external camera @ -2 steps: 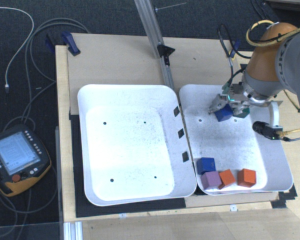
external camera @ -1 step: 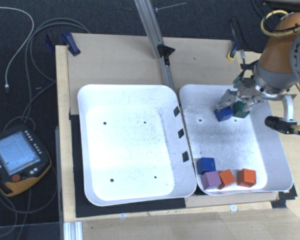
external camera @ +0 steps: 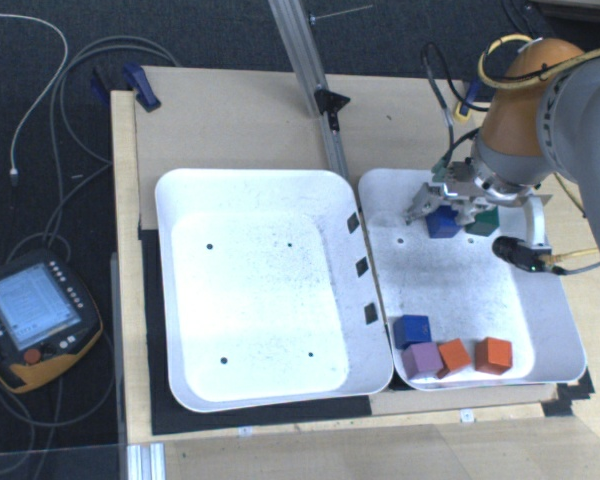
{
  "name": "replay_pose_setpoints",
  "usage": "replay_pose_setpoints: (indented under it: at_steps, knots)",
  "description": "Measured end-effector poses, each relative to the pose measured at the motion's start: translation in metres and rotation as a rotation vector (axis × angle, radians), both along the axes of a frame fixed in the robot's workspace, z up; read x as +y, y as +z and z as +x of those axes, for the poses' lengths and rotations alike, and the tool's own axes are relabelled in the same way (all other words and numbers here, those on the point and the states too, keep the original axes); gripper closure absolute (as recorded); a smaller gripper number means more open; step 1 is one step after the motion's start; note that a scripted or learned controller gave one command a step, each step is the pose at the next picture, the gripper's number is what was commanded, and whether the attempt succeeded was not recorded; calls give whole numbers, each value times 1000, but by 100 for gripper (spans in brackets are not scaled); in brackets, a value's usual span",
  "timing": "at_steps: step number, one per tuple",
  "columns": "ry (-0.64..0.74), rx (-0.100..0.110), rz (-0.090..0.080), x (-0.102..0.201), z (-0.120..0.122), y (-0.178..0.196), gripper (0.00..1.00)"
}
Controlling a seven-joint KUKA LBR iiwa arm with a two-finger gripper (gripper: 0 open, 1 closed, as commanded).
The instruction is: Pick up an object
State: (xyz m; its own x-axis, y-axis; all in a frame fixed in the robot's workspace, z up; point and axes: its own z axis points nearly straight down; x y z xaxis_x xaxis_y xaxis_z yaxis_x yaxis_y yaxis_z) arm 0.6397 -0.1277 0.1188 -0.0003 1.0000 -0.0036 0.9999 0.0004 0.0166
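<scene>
The grey arm's two-finger gripper (external camera: 450, 206) hangs over the far end of the right shallow white bin (external camera: 460, 278), closed around a small dark blue block (external camera: 442, 224). Beside that block lies a green block (external camera: 483, 222). At the bin's near edge sit blue (external camera: 412, 329), purple (external camera: 421, 359) and two orange cubes (external camera: 454, 355).

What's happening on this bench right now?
The grey arm's claw is low over the far end of the right bin, right at a blue block with a green block beside it. A blue cube, purple block and two orange blocks sit along the near edge.
</scene>
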Motion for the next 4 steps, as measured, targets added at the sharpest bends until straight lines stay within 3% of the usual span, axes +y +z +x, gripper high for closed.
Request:
replay_pose_setpoints:
  at_steps: [1, 2, 3, 4]
  knots:
    - [3, -4, -2, 1, 2, 11, 100]
    - [-7, 21, 2, -58, -51, 15, 100]
    - [0, 18, 5, -53, -48, 15, 0]
    - [6, 12, 4, -15, 32, -20, 0]
